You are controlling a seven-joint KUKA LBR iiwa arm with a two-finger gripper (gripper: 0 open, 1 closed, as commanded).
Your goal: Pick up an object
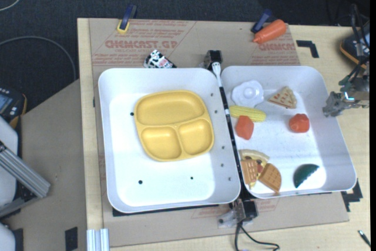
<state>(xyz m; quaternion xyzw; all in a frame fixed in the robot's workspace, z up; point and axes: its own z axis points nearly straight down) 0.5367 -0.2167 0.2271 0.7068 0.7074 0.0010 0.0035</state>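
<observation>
the gripper sits at the right bin's outer rim; whether it is spread or closed, i cannot tell. just inside it lie two red pieces, tomato and pepper, one corn cob, one pizza slice. farther off, one yellow tray.

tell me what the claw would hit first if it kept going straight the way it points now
The claw sits at the right bin's right rim, pointing left and down. Going straight on, it would probably meet the bin's rim or floor first, and further along that line the red toy. Depth is hard to judge from this single view.
</observation>
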